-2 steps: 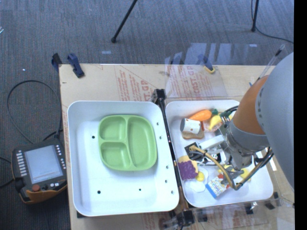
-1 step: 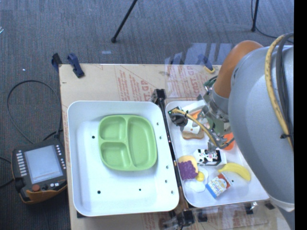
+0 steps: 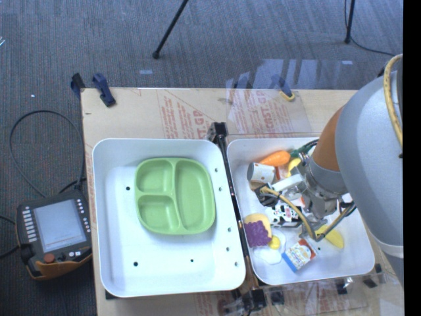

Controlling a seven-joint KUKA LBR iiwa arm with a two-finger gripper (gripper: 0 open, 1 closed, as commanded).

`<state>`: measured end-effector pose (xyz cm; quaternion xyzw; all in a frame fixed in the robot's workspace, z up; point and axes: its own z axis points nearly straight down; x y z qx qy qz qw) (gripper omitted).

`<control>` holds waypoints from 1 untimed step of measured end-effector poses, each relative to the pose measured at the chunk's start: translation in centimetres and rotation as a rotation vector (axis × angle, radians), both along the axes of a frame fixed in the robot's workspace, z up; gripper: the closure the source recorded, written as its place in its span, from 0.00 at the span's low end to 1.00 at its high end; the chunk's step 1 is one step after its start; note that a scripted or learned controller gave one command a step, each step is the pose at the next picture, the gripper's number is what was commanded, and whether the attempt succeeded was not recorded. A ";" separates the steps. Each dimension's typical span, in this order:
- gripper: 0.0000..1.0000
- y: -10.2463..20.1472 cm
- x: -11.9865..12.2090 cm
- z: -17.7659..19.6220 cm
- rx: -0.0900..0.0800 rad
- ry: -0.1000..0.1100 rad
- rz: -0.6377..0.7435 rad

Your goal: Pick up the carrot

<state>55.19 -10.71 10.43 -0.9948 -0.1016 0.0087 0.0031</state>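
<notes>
Orange carrot (image 3: 275, 157) lies at twelve o'clock in the right bin (image 3: 366, 261), beside a small white cup (image 3: 261, 173). The gripper (image 3: 314, 224) hangs over the clutter at the bin's centre; its state cannot be told. It should likely shift toward eleven o'clock, align across the carrot's narrow width, and avoid the cup.

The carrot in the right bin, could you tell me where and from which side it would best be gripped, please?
Grip the carrot around its thick orange middle, coming from above. It lies flat and lengthwise near the far wall of the right bin, green top toward the arm. The fingers probably best close across its width; the small metal cup sits close on its near side.
</notes>
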 end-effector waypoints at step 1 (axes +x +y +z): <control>0.00 2.0 6.3 -1.4 -0.002 -0.020 -0.001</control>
